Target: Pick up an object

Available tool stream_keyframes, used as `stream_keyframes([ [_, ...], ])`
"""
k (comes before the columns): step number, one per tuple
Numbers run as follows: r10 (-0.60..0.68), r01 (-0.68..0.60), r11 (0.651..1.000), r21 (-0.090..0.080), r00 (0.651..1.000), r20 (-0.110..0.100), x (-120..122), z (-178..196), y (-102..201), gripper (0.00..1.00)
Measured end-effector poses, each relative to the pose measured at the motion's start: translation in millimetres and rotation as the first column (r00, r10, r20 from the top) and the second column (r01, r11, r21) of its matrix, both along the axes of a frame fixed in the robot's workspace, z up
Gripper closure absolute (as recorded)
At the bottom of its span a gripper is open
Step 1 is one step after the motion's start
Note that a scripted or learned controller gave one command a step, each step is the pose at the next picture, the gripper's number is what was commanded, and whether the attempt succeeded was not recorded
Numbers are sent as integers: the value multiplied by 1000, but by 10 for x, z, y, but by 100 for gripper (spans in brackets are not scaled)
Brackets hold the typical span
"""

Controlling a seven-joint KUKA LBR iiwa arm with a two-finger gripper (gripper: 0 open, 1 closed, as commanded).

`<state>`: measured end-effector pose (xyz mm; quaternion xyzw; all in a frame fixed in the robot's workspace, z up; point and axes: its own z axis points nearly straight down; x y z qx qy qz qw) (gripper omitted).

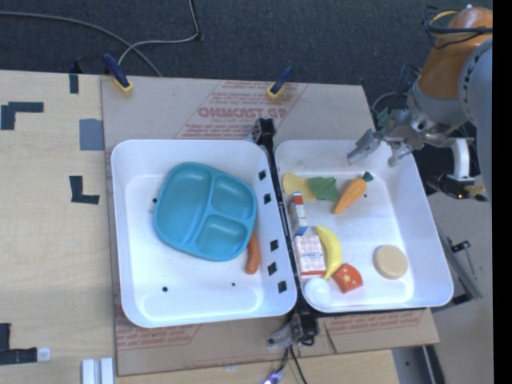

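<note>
While the gripper (378, 149) hangs over the right bin's (424, 214) far edge near its far right corner, its two fingers (358, 148) stand apart with nothing between them. Near that far edge lie a toy carrot (350, 195), a green piece (323, 187) and a yellow piece (293, 185); along the left wall sit a small carton (308, 250) and banana (330, 249), with a red piece (347, 278) and tan disc (390, 262) toward the near edge. Left bin (136, 214): blue divided plate (205, 210), orange sausage (253, 255) beside it.

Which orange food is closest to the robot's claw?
The carrot with the green top, in the right bin. It lies just below the gripper. The other orange piece, the sausage, is far off in the left bin beside the blue plate.
</note>
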<state>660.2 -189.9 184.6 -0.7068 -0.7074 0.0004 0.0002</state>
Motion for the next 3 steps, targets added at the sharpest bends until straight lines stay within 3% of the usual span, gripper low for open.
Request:
stream_keyframes([
  [1, 0, 0, 1000, 1, 1000, -2, -237, -912, 205, 0],
  [2, 1, -1, 1000, 0, 1000, -2, -236, -813, 206, 100],
  [3, 3, -3, 1000, 1, 1000, 1, -606, 2, 1170, 100],
])
